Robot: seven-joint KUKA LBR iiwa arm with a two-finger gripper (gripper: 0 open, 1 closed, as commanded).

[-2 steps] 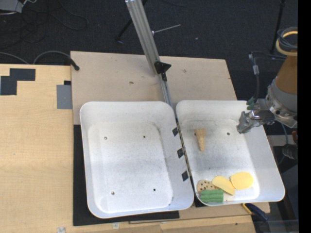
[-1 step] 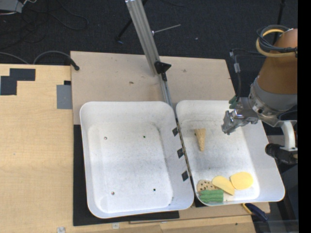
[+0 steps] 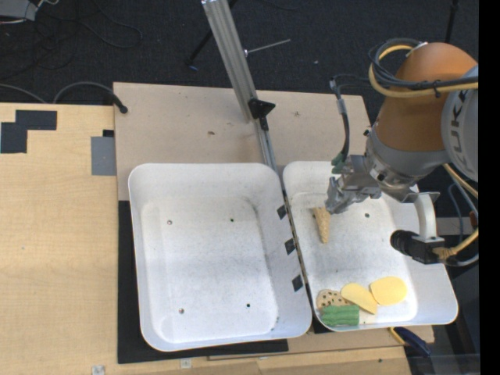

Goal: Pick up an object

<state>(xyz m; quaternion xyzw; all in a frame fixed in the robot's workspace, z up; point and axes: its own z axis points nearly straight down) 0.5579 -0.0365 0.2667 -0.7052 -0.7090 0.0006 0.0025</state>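
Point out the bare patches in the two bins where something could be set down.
Left bin: its whole floor. Right bin: the middle strip between the cone and the front pile. Crowded: front corner, with yellow pieces, green piece, cookie; and beneath the gripper.

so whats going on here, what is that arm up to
A grey and orange robot arm reaches in from the right over the right-hand bin. Its gripper sits low, right at the top end of a tan cone-shaped object lying on the bin floor. Whether it has hold of the cone cannot be told. At the near edge of that bin lie two yellow pieces, a green piece and a spotted cookie-like item, untouched. The left-hand bin sits alongside.
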